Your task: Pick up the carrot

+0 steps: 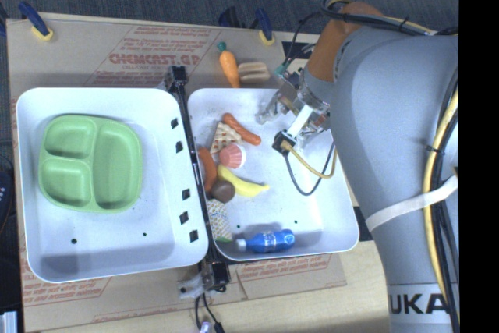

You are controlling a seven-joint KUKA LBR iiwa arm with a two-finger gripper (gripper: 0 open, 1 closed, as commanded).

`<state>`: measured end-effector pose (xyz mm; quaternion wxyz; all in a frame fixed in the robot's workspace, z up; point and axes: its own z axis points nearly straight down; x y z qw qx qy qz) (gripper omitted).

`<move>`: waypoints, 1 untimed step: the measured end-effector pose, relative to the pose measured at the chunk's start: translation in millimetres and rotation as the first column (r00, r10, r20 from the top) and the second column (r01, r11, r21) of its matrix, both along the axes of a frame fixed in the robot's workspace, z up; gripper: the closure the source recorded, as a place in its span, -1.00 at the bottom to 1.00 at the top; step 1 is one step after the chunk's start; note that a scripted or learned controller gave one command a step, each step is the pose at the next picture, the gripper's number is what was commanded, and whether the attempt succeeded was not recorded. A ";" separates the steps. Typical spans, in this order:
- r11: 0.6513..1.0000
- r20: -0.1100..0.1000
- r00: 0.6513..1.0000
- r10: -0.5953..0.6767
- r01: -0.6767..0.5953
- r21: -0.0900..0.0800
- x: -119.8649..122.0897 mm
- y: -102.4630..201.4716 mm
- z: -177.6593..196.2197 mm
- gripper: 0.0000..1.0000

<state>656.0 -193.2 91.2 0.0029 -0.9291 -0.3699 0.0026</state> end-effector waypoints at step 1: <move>0.995 0.000 0.995 -0.103 0.103 0.000 -64.3 65.5 -0.2 -1.00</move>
